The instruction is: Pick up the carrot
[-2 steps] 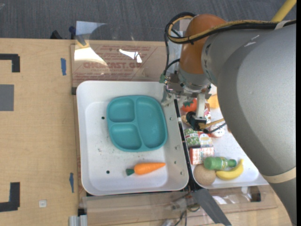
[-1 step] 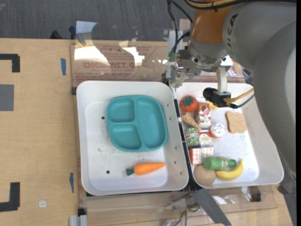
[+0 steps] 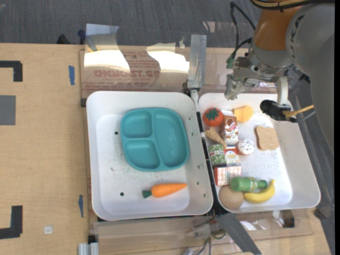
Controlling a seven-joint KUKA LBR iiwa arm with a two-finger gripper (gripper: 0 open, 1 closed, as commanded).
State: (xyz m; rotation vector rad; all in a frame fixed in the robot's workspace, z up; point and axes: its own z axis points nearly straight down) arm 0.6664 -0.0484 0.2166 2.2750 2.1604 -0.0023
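The carrot (image 3: 165, 189) lies in the left bin (image 3: 101, 142), near its front edge, just below the teal plate (image 3: 154, 138), with its green end to the left. The gripper (image 3: 234, 91) hangs over the back edge of the right bin (image 3: 300, 163), far from the carrot, above the tomato (image 3: 213, 117) and cheese (image 3: 243, 113). I cannot tell how it stands, and it holds nothing I can see.
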